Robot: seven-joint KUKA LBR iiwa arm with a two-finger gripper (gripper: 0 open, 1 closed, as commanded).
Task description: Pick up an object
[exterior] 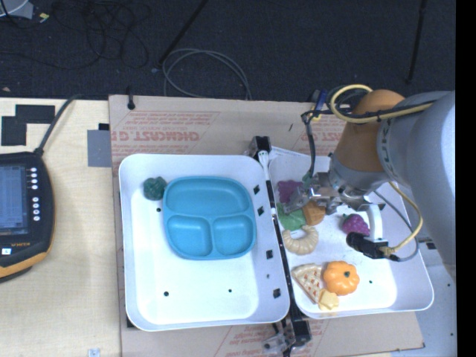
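The gripper is hanging over the right bin, its finger state impossible to tell. A pumpkin is lying at its 5 o'clock.

Red lettering printed on the cardboard sheet beneath the bins runs upside down and too blurred to read.

You have a divided tray mid left bin with a ball at its far-left corner; toy foods crowd the right bin's left edge.
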